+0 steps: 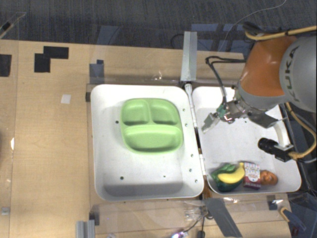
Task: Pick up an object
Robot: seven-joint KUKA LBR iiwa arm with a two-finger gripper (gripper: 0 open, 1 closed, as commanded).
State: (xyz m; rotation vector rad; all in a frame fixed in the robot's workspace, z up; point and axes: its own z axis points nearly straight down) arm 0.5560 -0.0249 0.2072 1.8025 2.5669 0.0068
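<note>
The gripper (214, 120) is hung low at 10 o'clock of the right bin (247, 148), near the divider; nothing is seen between its tips, and whether it is open or closed cannot be told. The pickable items are bunched at 6 o'clock against the near wall, well apart from the gripper: a yellow banana (234, 175) on a green piece (227, 181), a small printed packet (251, 174), an orange-brown item (269, 177). A green divided tray (151, 125) is laid centrally in the left bin (106, 133), likely as a drop spot.
</note>
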